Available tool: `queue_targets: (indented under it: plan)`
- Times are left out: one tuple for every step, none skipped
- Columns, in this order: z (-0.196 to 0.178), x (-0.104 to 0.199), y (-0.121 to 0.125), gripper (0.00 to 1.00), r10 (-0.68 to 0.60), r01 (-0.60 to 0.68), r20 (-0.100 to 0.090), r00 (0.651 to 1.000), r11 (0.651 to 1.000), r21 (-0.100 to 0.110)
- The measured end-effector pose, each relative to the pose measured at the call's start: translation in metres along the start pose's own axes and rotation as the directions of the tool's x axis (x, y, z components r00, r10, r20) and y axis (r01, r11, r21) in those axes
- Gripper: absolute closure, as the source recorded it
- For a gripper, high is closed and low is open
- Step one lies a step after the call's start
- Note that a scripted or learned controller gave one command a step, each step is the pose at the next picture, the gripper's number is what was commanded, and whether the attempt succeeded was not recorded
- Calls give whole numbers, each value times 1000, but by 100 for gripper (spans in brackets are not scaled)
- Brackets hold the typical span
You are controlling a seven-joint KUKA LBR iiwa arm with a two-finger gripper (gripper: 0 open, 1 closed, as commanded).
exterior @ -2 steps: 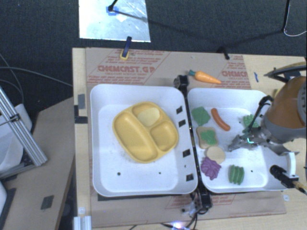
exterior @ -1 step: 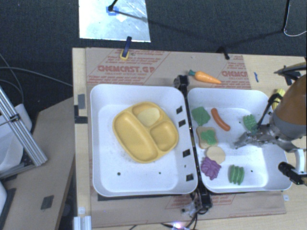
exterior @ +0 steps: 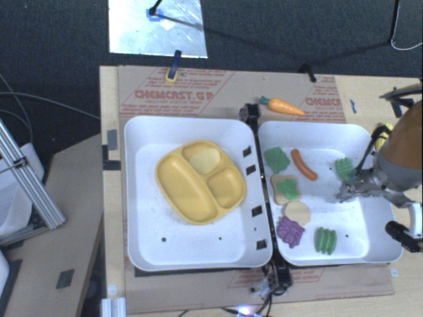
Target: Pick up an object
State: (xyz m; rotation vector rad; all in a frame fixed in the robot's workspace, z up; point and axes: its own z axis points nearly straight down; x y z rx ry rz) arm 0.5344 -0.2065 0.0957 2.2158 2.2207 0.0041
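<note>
- Two white bins on the desk (exterior: 218, 84) – the left bin (exterior: 142, 243) carries a yellow divided tray (exterior: 198, 190), the right bin (exterior: 360, 246) carries the toy food.
- Gripper (exterior: 349, 191) is down at the right bin's right side, just below a green leafy piece (exterior: 344, 168) – jaw state, can't tell from here.
- Nothing visibly held.
- Orange sausage (exterior: 304, 165) lies just left of the gripper; a green bean piece (exterior: 324, 240) sits nearer the front.
- Risk: closing beside the green piece, grabbing air, or shoving it against the bin wall.
</note>
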Motion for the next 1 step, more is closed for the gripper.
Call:
queue_targets:
  plan:
    - [12,19,-16,100,1,-1,-2,1000,1000,6]
